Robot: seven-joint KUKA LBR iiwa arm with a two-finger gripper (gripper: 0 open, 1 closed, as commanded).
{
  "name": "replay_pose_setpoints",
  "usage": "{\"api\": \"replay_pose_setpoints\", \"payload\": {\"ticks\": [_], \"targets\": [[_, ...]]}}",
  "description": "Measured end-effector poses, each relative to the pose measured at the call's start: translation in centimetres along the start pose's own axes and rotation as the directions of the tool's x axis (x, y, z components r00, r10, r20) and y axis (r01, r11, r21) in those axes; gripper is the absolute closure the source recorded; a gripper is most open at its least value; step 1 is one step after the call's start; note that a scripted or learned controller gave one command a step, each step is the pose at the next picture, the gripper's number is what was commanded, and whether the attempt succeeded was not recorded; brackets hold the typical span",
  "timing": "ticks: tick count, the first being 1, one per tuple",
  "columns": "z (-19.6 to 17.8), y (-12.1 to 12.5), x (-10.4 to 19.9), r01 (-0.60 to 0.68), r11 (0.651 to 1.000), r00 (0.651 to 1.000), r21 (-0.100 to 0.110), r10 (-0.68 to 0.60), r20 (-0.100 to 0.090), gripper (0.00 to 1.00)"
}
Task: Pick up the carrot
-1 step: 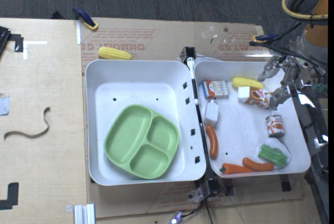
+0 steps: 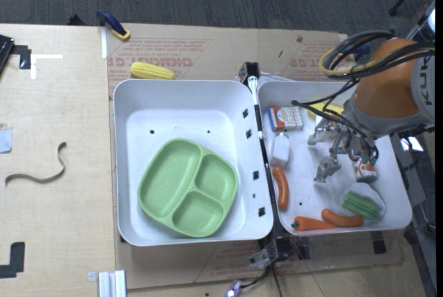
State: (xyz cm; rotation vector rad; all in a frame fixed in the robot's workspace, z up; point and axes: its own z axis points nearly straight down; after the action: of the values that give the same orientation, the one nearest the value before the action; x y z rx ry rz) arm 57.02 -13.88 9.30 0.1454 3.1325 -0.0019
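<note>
the gripper (image 2: 331, 165) hangs in the right bin (image 2: 394, 171), jaws open on nothing, so the approach is in hand, and the next move calls for dropping toward the carrot (image 2: 313, 223) lying at the bin's near edge, beside a sausage (image 2: 342, 219).

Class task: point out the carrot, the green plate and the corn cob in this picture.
carrot (image 2: 313, 223): camera view, mid body.
green plate (image 2: 156, 186): camera view, left compartment floor.
corn cob (image 2: 152, 70): camera view, middle of cob.

Robot lab, white bins (image 2: 181, 96) on cardboard-covered bench (image 2: 208, 48), loose cables (image 2: 346, 53)
</note>
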Motion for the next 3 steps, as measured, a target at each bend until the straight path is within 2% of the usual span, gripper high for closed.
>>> {"api": "replay_pose_setpoints", "payload": {"ticks": [1,2,3], "targets": [[0.1,2.6,7.7,-0.065,0.998,0.998,0.000,0.065,-0.004,0.00],[0.1,1.0,0.1,-0.512,0.859,0.859,0.002,0.512,0.000,0.00],[0.1,1.0,7.3,-0.661,0.750,0.750,0.004,0.661,-0.004,0.00]]}}
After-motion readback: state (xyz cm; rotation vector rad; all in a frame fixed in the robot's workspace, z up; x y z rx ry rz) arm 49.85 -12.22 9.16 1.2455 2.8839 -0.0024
